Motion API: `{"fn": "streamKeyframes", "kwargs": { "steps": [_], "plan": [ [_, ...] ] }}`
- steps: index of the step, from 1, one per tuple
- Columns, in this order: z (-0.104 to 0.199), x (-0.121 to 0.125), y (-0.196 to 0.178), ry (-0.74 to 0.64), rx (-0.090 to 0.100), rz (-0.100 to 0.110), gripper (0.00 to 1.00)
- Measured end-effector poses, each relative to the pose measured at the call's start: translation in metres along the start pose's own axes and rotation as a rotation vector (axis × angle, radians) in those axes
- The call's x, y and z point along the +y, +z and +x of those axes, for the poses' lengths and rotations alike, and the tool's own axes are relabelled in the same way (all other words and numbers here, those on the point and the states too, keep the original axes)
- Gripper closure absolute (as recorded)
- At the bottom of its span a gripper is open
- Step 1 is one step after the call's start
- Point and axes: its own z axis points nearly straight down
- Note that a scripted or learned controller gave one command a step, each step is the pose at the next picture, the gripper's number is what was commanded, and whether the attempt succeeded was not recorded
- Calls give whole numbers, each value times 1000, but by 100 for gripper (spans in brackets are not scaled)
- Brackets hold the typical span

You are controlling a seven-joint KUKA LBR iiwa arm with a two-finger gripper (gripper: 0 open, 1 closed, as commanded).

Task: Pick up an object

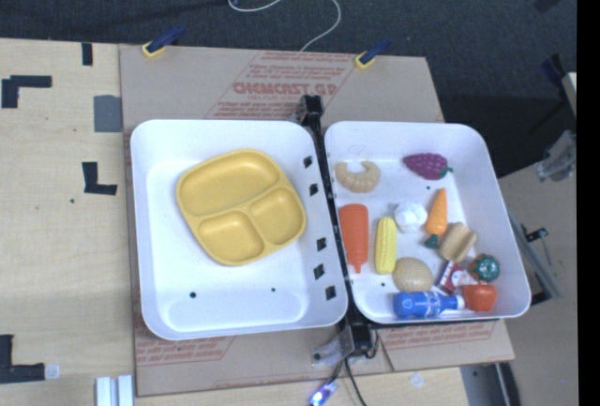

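Nearest the camera, a blue bottle [424, 305] is seen lying on its side against the front wall of the right bin [497, 172], beside a red piece [479, 298] and a potato [412, 275]. Toy foods are crowded in this bin, presumably as a stock of candidates for picking: a corn cob [385, 245], a large carrot [353, 235], a small carrot [437, 212], a croissant [358, 175] and purple grapes [426, 165]. A yellow divided plate [242, 206] is laid in the left bin [155, 207], likely as a receiving place. Of the arm's pose and the hand's state nothing can be told; no object is judged lifted yet.
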Motion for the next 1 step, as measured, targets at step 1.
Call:
{"fn": "streamKeyframes", "kwargs": {
  "steps": [1],
  "plan": [
    [-12, 0, -26, 2, 1, 4, 100]
  ]
}}
